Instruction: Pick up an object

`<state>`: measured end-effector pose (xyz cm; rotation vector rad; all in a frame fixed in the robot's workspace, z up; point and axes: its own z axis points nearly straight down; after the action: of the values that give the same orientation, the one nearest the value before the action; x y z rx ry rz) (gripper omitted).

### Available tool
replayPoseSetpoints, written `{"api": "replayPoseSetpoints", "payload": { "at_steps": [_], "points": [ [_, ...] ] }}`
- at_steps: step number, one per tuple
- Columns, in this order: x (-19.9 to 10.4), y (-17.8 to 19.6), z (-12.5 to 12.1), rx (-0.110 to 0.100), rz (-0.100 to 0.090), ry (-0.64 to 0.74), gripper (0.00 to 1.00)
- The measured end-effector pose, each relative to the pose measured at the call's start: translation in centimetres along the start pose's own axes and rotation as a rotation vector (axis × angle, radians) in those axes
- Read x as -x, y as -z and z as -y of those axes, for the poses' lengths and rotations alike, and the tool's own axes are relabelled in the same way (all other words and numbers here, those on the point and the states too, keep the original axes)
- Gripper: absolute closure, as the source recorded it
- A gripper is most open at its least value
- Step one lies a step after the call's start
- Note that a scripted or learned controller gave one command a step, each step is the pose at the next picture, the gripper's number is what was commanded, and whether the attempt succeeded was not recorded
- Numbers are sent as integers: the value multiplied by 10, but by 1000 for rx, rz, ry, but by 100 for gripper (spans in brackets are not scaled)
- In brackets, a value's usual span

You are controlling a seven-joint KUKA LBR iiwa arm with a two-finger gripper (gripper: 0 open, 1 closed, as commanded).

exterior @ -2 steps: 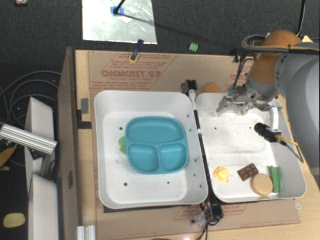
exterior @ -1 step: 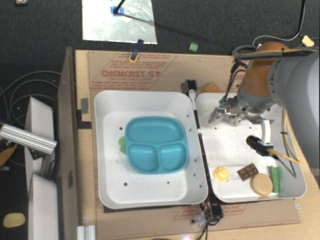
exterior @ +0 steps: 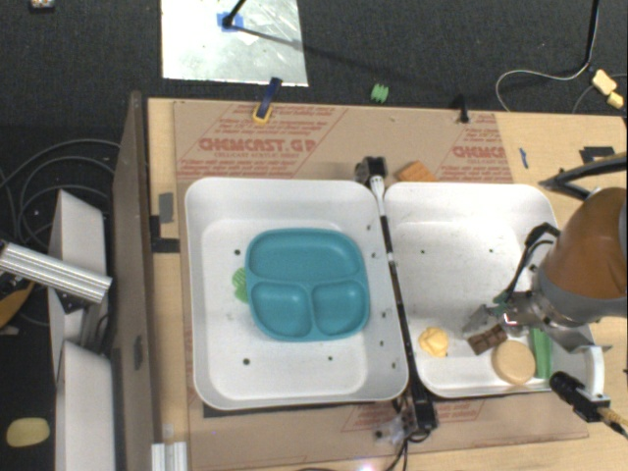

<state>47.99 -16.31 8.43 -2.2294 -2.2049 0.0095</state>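
The right bin point(exterior: 461, 214) holds a few small objects near its front edge. A yellow lump point(exterior: 434, 341) lies left of a small brown block point(exterior: 485, 340). A tan round piece point(exterior: 513, 362) sits at the front right, with a green stick point(exterior: 541, 353) beside it. My gripper point(exterior: 497, 319) hangs low over the bin's front right, just above and behind the brown block. The arm's grey and orange wrist point(exterior: 589, 263) covers the bin's right side.
The left bin point(exterior: 211, 263) carries a teal divided plate point(exterior: 306, 283) with a green scrap point(exterior: 239, 283) peeking out from its left edge. A black divider point(exterior: 388, 253) runs between the bins. An orange block point(exterior: 415, 172) lies behind the bins on the cardboard.
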Motion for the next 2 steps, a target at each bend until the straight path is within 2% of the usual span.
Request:
{"api": "replayPoseSetpoints", "payload": {
  "at_steps": [1, 2],
  "points": [
    [-6, 12, -8, 13, 0, 13, 100],
    [-102, 136, -45, 24, -1, 26, 100]
  ]
}}
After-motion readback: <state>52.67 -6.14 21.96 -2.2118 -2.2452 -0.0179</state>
